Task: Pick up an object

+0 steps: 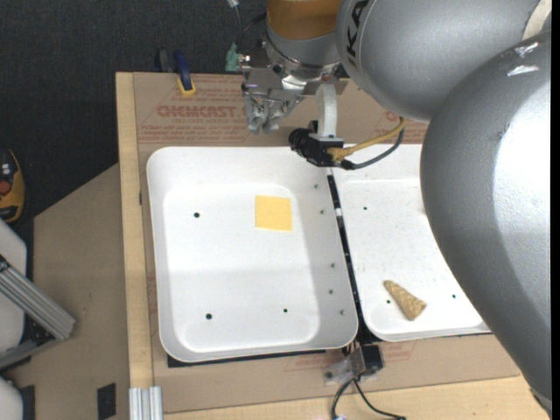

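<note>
A flat yellow square (pixel 274 213) lies in the left bin (pixel 175 261), toward its upper middle. A tan wedge-shaped piece (pixel 405 299) rests in the right bin (pixel 394 234), near its front. My gripper (pixel 262 116) hangs above the bench's back edge, beyond the left bin's far rim, well up and to the left of the yellow square. Its fingertips are small and blurred here, with nothing visible between them.
The grey arm fills the upper right and covers much of the right bin. A blue and yellow clamp (pixel 184 73) sits on the brown board's back edge. The bins' shared black divider (pixel 343 243) runs between them.
</note>
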Tool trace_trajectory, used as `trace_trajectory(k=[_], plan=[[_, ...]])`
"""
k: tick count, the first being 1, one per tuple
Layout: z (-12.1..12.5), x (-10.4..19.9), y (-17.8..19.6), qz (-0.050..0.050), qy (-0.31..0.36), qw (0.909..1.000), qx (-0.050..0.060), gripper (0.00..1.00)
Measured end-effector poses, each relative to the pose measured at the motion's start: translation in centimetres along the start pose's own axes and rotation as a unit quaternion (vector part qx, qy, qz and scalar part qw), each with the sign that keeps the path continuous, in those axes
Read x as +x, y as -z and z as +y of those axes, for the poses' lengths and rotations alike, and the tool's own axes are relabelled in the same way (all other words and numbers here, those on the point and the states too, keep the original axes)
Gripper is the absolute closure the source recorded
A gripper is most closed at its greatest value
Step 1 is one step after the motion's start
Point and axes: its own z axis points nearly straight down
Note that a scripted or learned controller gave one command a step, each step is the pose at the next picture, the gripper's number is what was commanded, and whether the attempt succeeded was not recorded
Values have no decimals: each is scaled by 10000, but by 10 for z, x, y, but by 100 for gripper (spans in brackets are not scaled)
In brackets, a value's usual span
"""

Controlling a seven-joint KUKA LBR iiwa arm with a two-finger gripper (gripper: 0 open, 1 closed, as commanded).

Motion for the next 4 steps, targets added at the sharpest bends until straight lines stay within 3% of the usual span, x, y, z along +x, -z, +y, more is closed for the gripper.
trace_trajectory(k=[1,2,3,4], plan=[[-1,42,154,32,-1,9999,-141,100],[0,55,11,-19,-28,10000,27,100],[0,55,215,27,-21,9999,-145,100],[0,55,92,-21,-40,10000,19,100]])
